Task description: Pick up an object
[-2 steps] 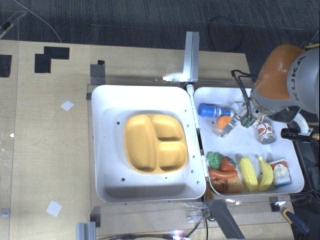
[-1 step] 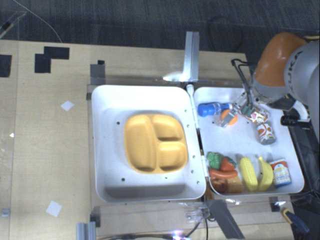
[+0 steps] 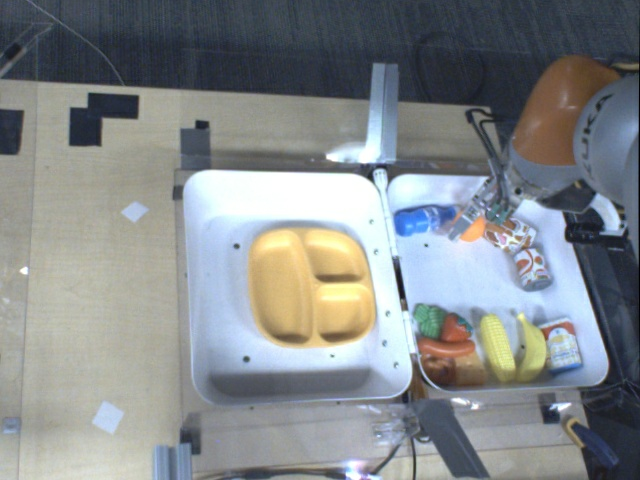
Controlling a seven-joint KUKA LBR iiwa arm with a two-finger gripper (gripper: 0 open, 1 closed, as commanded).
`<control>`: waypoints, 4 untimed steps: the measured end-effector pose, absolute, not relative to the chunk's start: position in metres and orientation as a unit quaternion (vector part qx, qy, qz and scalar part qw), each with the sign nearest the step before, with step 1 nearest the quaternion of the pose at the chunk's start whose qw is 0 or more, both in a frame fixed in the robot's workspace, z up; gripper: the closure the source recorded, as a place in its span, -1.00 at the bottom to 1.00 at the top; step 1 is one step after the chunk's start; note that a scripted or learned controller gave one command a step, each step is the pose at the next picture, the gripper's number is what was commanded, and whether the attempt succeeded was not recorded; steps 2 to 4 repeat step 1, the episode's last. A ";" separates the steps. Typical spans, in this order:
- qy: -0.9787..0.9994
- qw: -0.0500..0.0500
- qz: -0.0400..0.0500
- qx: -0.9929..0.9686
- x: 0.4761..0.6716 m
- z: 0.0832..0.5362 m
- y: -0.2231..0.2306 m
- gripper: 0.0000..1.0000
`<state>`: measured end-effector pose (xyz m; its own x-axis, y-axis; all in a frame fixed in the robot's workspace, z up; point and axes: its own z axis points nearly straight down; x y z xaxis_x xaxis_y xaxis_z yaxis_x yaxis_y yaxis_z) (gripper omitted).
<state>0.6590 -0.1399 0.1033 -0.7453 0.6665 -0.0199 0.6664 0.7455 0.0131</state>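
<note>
Yellow tray [image 3: 308,286] in left bin [image 3: 205,298]

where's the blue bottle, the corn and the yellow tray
blue bottle [image 3: 424,219], camera view, middle of its body
corn [image 3: 496,347], camera view, middle of the cob
yellow tray [image 3: 308,285], camera view, ridge between its compartments

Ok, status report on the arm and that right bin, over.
Gripper low in the right bin, near the blue bottle and the can. Nothing seen held. Toy food crowds the front edge.
</note>
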 end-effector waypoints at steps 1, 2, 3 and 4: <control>0.904 0.008 0.004 0.427 0.659 0.192 -0.064 1.00; 0.904 0.008 0.004 0.427 0.659 0.192 -0.064 1.00; 0.904 0.008 0.004 0.427 0.659 0.192 -0.064 1.00; 0.904 0.008 0.004 0.427 0.659 0.192 -0.064 1.00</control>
